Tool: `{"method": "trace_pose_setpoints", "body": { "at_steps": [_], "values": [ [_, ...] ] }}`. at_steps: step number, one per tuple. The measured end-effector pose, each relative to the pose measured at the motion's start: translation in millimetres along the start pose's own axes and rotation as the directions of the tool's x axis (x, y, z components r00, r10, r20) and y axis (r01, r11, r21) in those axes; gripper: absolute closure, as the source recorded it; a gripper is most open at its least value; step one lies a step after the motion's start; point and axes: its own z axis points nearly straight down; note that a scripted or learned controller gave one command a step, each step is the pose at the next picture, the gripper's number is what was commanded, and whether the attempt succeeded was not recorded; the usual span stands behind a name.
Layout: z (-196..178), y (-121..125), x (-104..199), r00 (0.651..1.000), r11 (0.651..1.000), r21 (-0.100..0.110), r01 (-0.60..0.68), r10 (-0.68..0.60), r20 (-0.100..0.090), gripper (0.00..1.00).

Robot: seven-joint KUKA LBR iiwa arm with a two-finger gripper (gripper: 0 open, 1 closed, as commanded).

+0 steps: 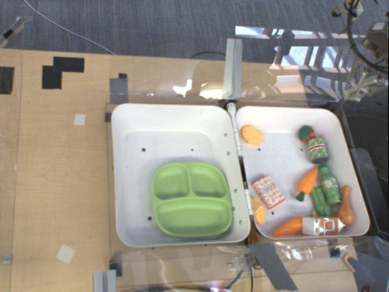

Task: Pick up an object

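Green three-compartment plastic plate (191,199) in left white bin (130,132), toy foods in right white bin (279,126), orange toy carrot (307,183) lying diagonal, tip lower-left, gripper's state impossible to tell.

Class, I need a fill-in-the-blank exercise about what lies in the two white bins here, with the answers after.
1. The green divided tray lies in the ____ bin.
2. The tray has ____ compartments.
3. The pink carton lies in the ____ bin.
4. The carrot beside the green bottle is coloured ____.

Missing words: left; three; right; orange

Green tray (192,199) in left bin (130,139); toys fill right bin (279,132).
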Motion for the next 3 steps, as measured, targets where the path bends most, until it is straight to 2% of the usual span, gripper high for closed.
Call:
{"method": "trace_pose_setpoints", "body": {
  "at_steps": [1,2,3],
  "values": [
    [50,1,1,1.0,1.0,-0.004,0.028,-0.028,0.0,1.0],
    [42,1,-1,0.995,0.995,-0.001,0.099,-0.099,0.0,1.0],
    [58,1,-1,0.969,0.969,0.0,0.246,-0.246,0.0,1.0]
  ]
}}
